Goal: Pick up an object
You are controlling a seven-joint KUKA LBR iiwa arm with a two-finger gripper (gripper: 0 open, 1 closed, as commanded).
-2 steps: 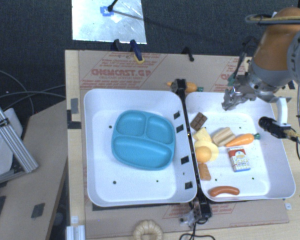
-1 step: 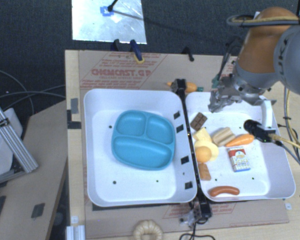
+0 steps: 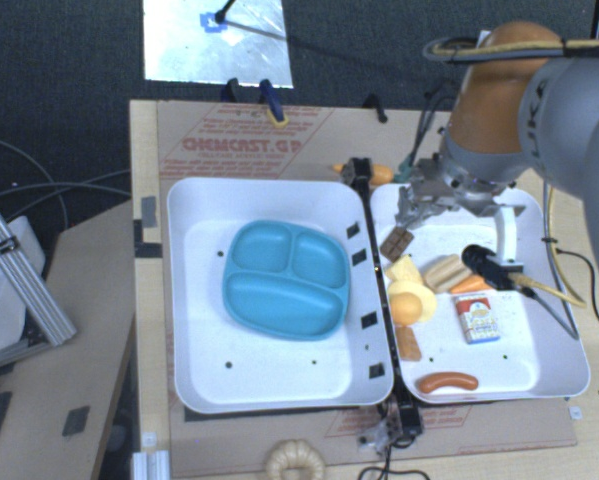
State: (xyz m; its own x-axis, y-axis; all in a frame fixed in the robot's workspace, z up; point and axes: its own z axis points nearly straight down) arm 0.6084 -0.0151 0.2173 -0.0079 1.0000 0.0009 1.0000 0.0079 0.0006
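Blue moulded three-compartment tray (image 3: 285, 279), glossy plastic

Two bins sit side by side on the bench (image 3: 229, 133). The left bin (image 3: 194, 298) holds a tray (image 3: 284, 278) in its middle. The right bin (image 3: 554, 353) holds many small things. My gripper (image 3: 416, 211) is over its upper left corner. Below it lies a small bar (image 3: 396, 241). A box (image 3: 477, 319) lies near the middle, and a sausage (image 3: 448, 381) lies at the bottom.
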